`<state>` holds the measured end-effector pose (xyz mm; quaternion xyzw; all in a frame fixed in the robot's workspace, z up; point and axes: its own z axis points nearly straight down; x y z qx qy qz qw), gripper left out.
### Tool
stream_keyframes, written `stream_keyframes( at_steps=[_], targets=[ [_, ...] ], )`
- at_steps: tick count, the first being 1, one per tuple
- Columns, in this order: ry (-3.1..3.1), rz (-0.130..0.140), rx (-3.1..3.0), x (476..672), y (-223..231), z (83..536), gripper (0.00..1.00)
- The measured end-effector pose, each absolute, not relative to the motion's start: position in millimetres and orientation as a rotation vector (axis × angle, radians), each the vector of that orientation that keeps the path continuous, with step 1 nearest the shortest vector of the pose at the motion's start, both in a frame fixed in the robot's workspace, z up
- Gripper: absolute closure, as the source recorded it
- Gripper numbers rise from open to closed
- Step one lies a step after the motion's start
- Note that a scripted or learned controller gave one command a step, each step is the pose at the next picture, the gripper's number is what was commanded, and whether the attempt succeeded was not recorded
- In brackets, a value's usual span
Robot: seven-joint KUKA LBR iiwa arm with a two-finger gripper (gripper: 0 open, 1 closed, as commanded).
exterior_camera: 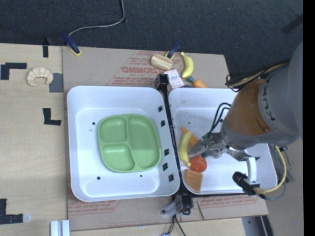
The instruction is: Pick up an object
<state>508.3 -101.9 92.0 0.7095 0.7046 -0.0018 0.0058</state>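
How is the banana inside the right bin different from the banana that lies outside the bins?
The banana in the right bin lies beside a tomato, close to the gripper. The banana outside lies on cardboard above the bins, next to a bread roll. Both are yellow, curved toys of similar size.

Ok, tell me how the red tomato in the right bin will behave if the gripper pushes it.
The tomato looks round and glossy, so it will probably roll rather than slide. The banana and waffle-like piece sit close against it, so it may nudge them or wedge. It looks like a toy, so likely light and stiff.
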Motion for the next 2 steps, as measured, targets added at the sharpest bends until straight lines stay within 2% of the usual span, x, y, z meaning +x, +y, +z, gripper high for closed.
stream_keyframes(
  at_steps=[1, 2],
  targets=[
    [2.209, -0.004, 2.219, 548.7, -103.8, 87.0, 0.00],
    [2.212, -0.003, 2.219, 548.8, -102.6, 96.2, 1.00]
  ],
)
